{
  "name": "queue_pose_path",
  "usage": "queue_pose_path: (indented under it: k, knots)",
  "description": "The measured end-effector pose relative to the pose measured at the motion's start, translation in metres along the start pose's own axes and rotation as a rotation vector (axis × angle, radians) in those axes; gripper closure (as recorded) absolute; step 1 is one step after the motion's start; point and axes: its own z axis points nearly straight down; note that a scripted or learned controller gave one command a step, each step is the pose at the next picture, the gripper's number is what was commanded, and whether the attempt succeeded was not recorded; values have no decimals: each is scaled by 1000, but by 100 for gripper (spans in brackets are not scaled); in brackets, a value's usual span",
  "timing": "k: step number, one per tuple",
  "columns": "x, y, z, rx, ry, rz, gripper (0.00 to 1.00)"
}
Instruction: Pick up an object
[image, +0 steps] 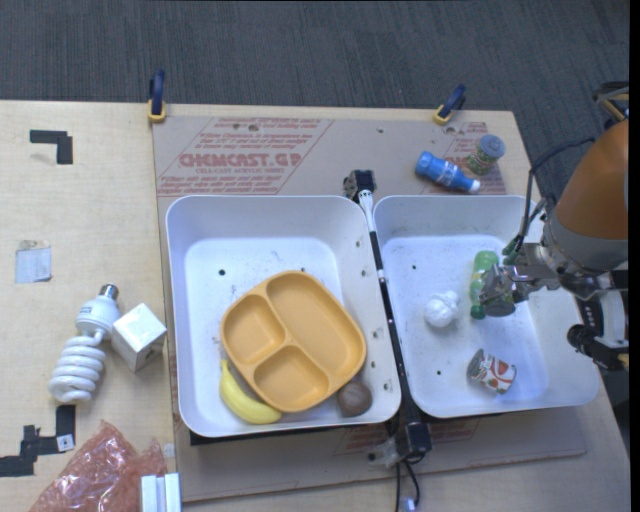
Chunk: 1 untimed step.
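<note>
Green bottle (484, 272), smooth and translucent, beside gripper (493, 295) over glossy white bin (560, 390).

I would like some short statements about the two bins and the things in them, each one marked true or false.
1. The yellow divided tray lies in the left bin. True.
2. The banana lies in the right bin. False: it lies in the left bin, partly under the tray.
3. The gripper is over the right bin. True.
4. The light bulb is inside a bin. False: it lies on the bench, left of both bins.
5. A white crumpled object lies in the right bin. True.
</note>
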Motion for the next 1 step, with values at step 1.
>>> queue_pose_path:
  k: [1]
  knots:
    - [75, -4, -57, 0, 0, 0, 100]
